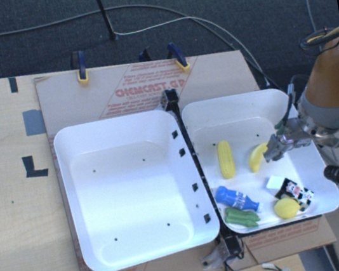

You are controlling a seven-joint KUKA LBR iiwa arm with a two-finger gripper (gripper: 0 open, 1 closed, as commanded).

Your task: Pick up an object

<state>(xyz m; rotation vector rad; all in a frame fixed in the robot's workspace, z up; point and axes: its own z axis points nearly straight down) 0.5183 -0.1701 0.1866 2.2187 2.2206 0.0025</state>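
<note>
On a pale wood bench (14, 209) over dark carpet (24, 34), a cardboard sheet (142, 85) clamped at its far edge carries the left bin (70, 155) and the right bin (229, 105), with cables trailing across the carpet. Landmark is the right bin: inside it lie a corn cob (225, 158), a yellow banana-like piece (257, 157), a blue bottle (236, 198), a green pod (242, 217), a yellow lemon (286, 208), a white block (274, 182) and a black-and-white toy (296, 191). Gripper (273, 149) sits low over the bin's right half, tip touching or just beside the banana piece; finger state cannot be told
</note>
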